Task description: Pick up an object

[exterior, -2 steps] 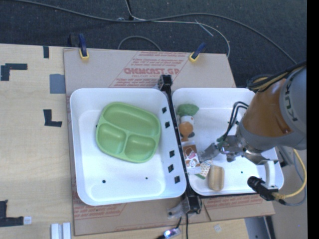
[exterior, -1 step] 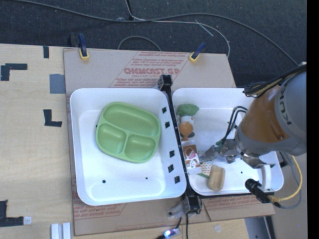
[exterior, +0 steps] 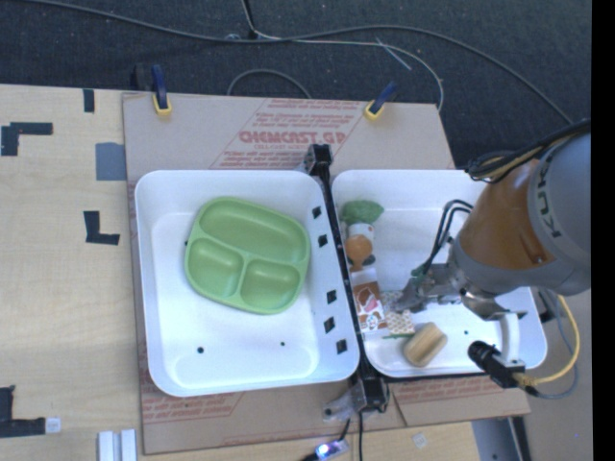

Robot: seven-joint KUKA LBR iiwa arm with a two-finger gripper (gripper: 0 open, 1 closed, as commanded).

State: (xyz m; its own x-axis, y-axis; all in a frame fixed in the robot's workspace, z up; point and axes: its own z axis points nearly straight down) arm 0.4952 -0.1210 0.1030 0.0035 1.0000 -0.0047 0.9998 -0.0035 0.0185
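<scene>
The arm (exterior: 524,229) reaches in from the right and hangs low over the right bin (exterior: 404,182); its gripper (exterior: 415,294) sits above the bin's middle, just right of the small things gathered against the left wall; how it stands I cannot tell, since the wrist hides its tip, and nothing can be seen held there.

The candidates all lie in that bin: a green piece (exterior: 362,210) at the far end; an orange ball (exterior: 358,248) just near of it; a red-and-white packet (exterior: 369,303) nearer again; a tan roll (exterior: 424,345) at the near edge, slightly right of the packet; the packet and the roll are the closest to the gripper.

The left bin (exterior: 159,286) carries a green tray (exterior: 248,254) with three hollows, well apart from the arm.

As a judgement, the pick is not yet made; every object rests on a bin floor, none lifted; the approach looks largely done, and closing on something and raising it are left.
</scene>
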